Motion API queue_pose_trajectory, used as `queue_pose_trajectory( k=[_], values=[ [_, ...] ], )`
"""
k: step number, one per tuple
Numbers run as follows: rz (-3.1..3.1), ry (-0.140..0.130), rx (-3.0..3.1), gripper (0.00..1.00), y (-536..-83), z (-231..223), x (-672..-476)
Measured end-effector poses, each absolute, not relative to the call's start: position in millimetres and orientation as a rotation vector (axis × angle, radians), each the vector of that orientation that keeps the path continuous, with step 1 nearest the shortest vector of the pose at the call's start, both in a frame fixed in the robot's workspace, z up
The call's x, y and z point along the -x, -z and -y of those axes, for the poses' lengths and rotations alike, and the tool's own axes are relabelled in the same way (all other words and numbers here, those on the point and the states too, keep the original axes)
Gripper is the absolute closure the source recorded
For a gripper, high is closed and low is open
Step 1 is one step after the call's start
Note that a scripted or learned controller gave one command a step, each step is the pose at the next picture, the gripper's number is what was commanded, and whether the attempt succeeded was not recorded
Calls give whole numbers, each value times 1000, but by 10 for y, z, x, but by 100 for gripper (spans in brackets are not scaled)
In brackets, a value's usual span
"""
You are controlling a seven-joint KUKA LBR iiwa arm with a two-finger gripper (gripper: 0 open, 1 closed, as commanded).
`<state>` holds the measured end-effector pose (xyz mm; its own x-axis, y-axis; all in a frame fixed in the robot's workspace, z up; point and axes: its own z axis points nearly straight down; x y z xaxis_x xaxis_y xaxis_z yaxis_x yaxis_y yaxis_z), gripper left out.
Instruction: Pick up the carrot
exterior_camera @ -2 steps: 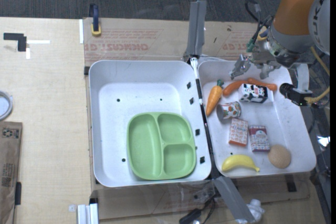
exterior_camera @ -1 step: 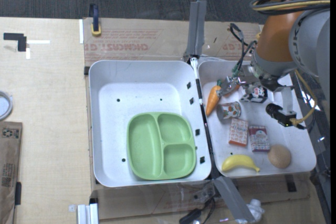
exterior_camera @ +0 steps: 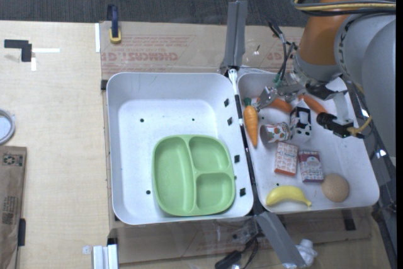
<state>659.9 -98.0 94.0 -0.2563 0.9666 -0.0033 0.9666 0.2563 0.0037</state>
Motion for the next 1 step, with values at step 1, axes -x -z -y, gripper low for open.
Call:
queue_pose_trajectory(
  k=[1],
  values=[
    [-2489, 5, -1919, 100, -1014, 990, -6581]
  ],
)
